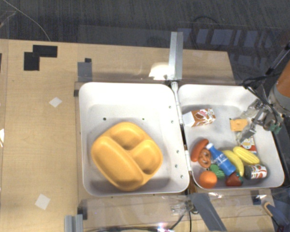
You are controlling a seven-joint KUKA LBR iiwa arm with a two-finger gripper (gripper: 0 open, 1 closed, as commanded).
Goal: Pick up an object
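The gripper (246,135) is seen low in the right bin (217,93), just above the banana (238,159), beside a cheese-like wedge (238,124) — whether anything is grasped cannot be told. A centred descent on one separate item is advised. The labels — carton (202,117), can (255,171) — cannot be read.
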